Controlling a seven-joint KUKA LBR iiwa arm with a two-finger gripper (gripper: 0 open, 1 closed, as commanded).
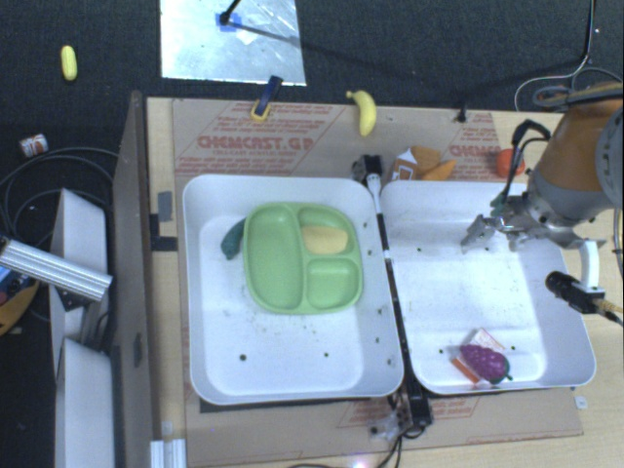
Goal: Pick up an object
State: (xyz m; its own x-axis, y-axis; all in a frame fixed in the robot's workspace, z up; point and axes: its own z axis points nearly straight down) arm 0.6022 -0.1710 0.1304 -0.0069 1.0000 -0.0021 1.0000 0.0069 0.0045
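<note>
1. Two shallow white bins sit side by side on my table (292, 130), which is covered with brown board printed in red with the word "CHEMCAST GP", readable along the far edge.
2. My tool (495, 234) hangs over the upper part of the right bin (439, 291), its fingers spread apart with nothing between them.
3. My grey arm with its orange band (580, 144) comes in from the right side.
4. A purple object (485, 362) lies near the front edge of the right bin, well apart from my tool, touching an orange piece (461, 367) and a pale flat piece (487, 339).
5. In the left bin (292, 369) rests a green divided tray (297, 261), with a yellow item (325, 237) in its upper right compartment.
6. A dark green object (232, 239) lies just beside the tray's left rim.
7. A yellow banana (364, 111) lies on the board beyond the bins; other small orange things near it are too unclear to name.
</note>
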